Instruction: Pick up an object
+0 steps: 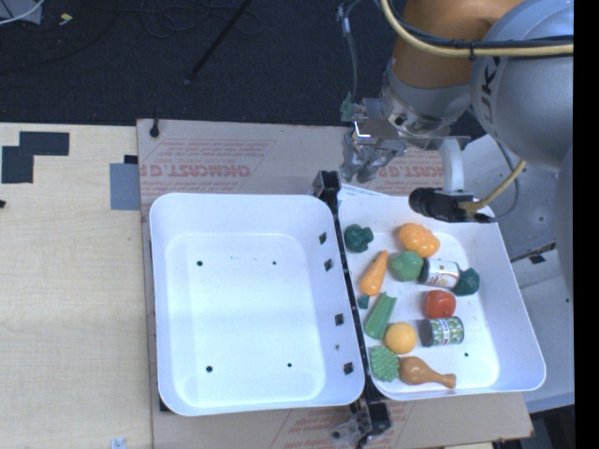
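Note:
The right bin [510,330] holds several toy foods. Among them are a dark green broccoli piece [357,238], an orange fruit [418,239], a carrot [374,272], a green pepper [405,267], a small bottle [441,273], a red tomato [439,303], a green cucumber [380,314], a small can [442,331], a yellow-orange ball [401,338] and a drumstick [426,373]. My gripper [366,165] hangs above the back left corner of that bin, behind the broccoli piece. I see nothing in it.
The left bin [178,251] sits beside the right one, with a black divider with clips [339,288] between them. The grey arm with its orange band [449,17] fills the upper right. A black fixture [447,204] sits at the right bin's back rim.

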You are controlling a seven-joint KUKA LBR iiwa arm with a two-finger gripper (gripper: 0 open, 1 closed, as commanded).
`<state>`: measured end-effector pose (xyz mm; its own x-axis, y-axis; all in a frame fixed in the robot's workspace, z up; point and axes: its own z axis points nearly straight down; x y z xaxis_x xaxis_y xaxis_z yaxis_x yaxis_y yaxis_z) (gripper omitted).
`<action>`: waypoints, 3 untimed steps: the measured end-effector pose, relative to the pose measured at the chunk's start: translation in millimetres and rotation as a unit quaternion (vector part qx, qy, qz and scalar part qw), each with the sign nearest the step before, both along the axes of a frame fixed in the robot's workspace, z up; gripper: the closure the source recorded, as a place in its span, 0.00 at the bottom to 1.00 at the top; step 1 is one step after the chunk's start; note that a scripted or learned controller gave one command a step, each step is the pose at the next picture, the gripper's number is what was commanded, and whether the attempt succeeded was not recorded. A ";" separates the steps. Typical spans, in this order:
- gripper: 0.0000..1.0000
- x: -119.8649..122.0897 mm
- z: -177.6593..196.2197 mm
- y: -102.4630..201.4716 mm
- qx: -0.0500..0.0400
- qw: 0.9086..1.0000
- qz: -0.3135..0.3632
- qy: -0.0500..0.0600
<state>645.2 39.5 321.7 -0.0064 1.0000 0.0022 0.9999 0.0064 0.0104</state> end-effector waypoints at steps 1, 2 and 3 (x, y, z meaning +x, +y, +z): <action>1.00 -1.3 11.1 19.6 -0.001 1.000 -0.002 0.006; 1.00 -1.3 19.6 48.4 -0.001 1.000 -0.002 0.006; 1.00 -1.1 54.1 79.3 0.000 1.000 -0.001 0.005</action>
<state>644.1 118.8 375.8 -0.0037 1.0000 0.0013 1.0000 0.0037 0.0004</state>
